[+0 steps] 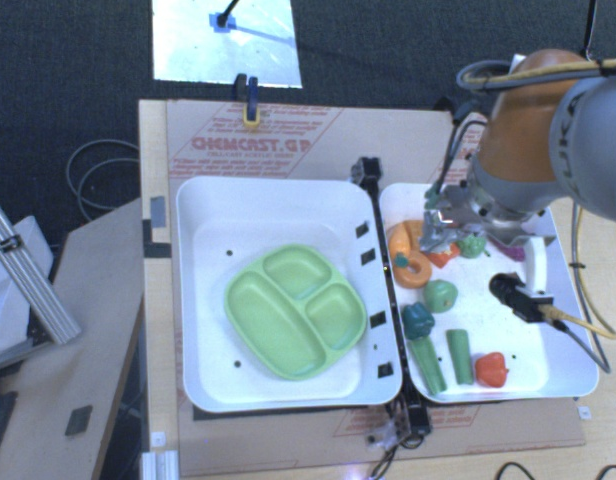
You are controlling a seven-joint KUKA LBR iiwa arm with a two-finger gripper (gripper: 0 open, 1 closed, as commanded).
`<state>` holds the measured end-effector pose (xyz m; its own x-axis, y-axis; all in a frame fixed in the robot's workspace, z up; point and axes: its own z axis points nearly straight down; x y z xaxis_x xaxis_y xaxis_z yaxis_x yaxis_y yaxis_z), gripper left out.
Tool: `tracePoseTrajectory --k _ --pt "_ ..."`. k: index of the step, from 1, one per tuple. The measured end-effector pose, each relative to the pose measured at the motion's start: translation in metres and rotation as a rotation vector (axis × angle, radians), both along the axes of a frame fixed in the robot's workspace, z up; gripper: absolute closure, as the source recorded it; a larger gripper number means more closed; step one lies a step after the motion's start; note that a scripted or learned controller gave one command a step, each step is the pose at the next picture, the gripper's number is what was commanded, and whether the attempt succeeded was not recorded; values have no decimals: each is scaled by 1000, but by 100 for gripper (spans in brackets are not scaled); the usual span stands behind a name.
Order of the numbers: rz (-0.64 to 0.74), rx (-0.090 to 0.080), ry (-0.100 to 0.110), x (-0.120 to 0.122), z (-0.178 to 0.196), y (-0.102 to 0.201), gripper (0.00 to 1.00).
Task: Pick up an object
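Bench bins: left (203,218) holds green tray (294,311), right (558,368) toys.

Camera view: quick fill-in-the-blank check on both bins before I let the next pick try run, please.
1. The green divided plate lies in the ____ bin as the camera sees it.
2. That plate has ____ compartments.
3. The gripper is over the ____ bin, near the orange ring.
4. The red piece lies near the bin's ____ edge in the picture.

Missing words: left; three; right; lower
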<state>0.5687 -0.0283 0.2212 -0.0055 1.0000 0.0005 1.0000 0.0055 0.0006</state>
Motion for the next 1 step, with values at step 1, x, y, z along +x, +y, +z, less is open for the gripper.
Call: tracePoseTrajectory --k 1 --pt "-1 -1 -1 11 -4 -5 100"
